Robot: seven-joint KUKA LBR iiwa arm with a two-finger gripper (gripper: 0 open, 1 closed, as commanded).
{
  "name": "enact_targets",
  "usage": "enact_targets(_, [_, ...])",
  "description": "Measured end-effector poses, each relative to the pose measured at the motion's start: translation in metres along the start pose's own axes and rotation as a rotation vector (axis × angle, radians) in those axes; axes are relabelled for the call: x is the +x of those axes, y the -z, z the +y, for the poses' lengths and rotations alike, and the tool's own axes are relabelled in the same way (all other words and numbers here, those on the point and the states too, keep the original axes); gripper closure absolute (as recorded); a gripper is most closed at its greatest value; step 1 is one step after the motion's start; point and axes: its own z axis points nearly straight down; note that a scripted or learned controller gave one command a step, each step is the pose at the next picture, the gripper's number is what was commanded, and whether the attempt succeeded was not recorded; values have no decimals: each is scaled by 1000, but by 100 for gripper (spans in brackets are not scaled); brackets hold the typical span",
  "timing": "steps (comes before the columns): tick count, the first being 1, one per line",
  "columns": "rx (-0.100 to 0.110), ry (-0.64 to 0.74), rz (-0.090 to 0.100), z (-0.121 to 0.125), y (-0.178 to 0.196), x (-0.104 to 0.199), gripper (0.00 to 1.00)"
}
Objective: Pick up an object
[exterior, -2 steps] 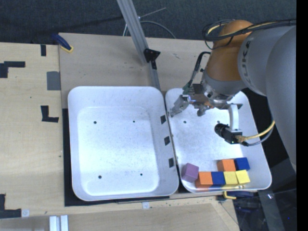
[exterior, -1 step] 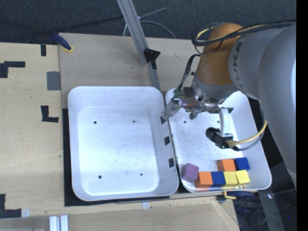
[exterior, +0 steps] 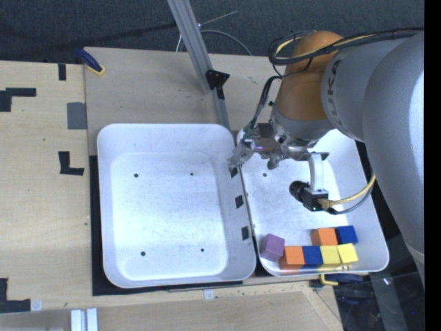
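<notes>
Several small blocks lie clustered at the near end of the right bin (exterior: 365, 185): a purple block (exterior: 273, 245), an orange block (exterior: 294, 255), a blue block (exterior: 312, 255), two yellow blocks (exterior: 331, 255), and behind them an orange one (exterior: 324, 237) and a blue one (exterior: 346, 234). My gripper (exterior: 256, 161) hangs over the far left corner of the right bin, close to the wall shared with the left bin, well away from the blocks. It looks open, with nothing between its fingers.
The left bin (exterior: 110, 185) sits beside the right one. A slanted metal pole (exterior: 196, 40) runs down to the bins' far edge. A black cable part (exterior: 306, 195) hangs from the wrist over the right bin.
</notes>
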Motion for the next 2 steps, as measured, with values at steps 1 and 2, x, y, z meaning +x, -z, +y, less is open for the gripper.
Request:
enact_targets(1, [0, 3, 1, -15, 15, 31, 0])
enact_targets(2, [-32, -6, -10, 10, -34, 66, 0])
